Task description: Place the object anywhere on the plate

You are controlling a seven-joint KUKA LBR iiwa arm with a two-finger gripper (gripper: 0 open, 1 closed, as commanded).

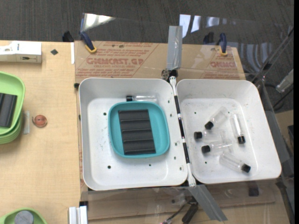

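**Vial beside plate, not on it**

Whether the pincer is apart or together cannot be told. A teal plate sits in the left bin. One clear vial lies just beyond its far edge. More black-capped vials lie scattered in the right bin.

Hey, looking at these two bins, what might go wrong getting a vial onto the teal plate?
1. The clear vials in the right bin lie close together at mixed angles, so a grasp may nudge a neighbour or slip.
2. One vial already lies beside the teal plate, not on it; a dropped one could roll off likewise.
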